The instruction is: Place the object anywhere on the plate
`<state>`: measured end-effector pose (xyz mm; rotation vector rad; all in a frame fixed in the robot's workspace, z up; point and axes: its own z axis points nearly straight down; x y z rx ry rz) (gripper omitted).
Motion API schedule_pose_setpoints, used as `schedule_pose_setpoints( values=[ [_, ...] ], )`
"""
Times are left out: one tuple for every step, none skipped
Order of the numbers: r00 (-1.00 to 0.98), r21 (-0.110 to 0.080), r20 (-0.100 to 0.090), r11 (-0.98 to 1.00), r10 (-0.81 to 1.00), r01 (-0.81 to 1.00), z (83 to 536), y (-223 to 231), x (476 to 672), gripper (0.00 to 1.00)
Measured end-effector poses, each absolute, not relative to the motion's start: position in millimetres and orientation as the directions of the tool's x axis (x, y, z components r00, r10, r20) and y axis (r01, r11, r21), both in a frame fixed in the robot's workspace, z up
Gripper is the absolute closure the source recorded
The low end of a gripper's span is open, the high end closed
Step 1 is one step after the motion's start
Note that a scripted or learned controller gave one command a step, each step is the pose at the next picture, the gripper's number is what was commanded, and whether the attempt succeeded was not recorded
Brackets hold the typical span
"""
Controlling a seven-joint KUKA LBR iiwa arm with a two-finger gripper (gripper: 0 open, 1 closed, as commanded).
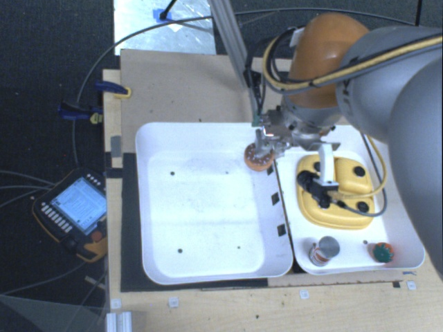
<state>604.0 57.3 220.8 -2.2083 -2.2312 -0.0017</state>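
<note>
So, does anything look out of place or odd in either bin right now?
One thing: a small round brown object sits under the gripper at the left bin's upper right edge, well away from the yellow plate in the right bin.

The grey arm (394, 68) sweeps in from the right of the frame, its orange band (325, 47) bulging at upper centre, and bends downward so that the gripper (263, 144) points down just above the middle of the frame, yellow cables looping along it.
</note>
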Motion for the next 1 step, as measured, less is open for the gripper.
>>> schedule_pose_setpoints(
  values=[
    [-0.011,0.000,0.003,0.011,1.000,1.000,232.3,105.3,586.5,1.00]
  ],
)
